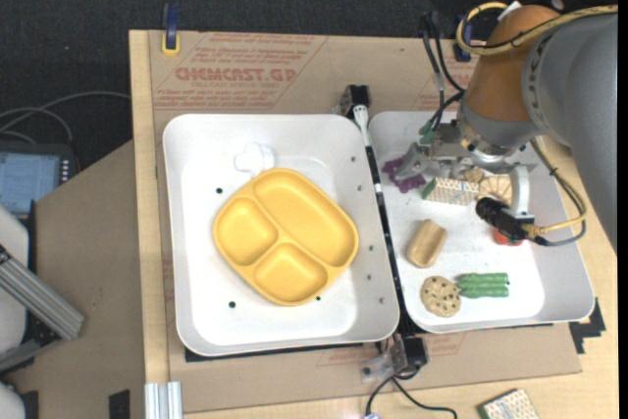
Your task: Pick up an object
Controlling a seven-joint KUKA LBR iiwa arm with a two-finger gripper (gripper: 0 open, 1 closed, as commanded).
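Observation:
The right bin [559, 294] holds several small items. They are a purple piece [399, 171] at its left edge, a speckled wafer [451, 191], a tan roll [426, 242], a chocolate-chip cookie [441, 295] and a green piece [481, 285]. The grey arm with its orange band [505, 64] comes down from the upper right. My gripper [444, 155] hangs low over the far left part of that bin, just above the wafer and beside the purple piece. Nothing can be seen held in it.
The left bin [191, 152] carries a yellow three-part plate [285, 235] at its middle. A black and red fitting with a yellow cable [505, 221] hangs from the arm over the right bin. A cardboard sheet [235, 64] lies under both bins.

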